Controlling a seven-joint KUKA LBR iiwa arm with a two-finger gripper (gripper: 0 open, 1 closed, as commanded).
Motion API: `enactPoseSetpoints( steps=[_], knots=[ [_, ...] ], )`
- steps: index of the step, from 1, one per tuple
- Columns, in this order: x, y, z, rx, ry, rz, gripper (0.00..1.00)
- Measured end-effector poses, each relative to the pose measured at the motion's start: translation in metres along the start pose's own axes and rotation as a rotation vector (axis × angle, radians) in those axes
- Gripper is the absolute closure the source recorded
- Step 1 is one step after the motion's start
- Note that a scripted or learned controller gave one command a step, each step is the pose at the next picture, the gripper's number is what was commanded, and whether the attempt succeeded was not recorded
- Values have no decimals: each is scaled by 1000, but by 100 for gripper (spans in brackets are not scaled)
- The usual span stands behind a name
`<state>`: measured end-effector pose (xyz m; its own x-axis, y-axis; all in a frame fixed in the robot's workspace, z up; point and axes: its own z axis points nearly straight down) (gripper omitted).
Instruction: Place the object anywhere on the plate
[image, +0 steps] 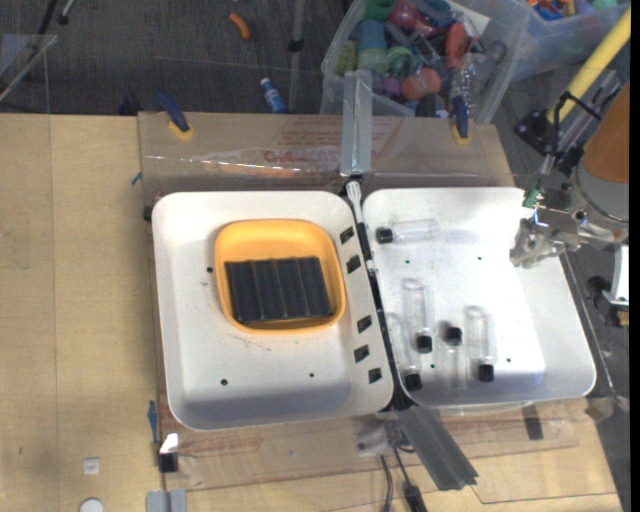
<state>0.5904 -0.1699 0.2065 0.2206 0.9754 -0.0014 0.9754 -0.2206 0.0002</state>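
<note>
An orange plate (278, 237) lies in the left bin (190, 300). A black ribbed rectangular slab (278, 288) rests flat on it and covers most of its middle. Several clear tubes with black caps lie in the right bin (540, 330): one (412, 231) near the far wall, one (414, 305) in the middle, one (476, 328) to its right, and more near the front wall. My gripper (527, 246) hangs over the right bin's far right side, apart from the tubes, and I see nothing in it.
A row of black clips (358, 300) runs along the ridge between the two bins. A clear tub of coloured toys (420, 45) stands behind the bench. Cables and a yellow hose (590, 70) hang at the far right.
</note>
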Motion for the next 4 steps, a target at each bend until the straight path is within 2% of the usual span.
enactPoseSetpoints(
  steps=[1, 2, 3, 4],
  knots=[
    [5, 62, 7, -2, 0, -166, 100],
    [-25, 85, -50, -5, -1, -418, 100],
    [-34, 87, -112, -8, -3, -746, 100],
    [-33, 87, -200, -8, -3, -938, 100]
  ],
)
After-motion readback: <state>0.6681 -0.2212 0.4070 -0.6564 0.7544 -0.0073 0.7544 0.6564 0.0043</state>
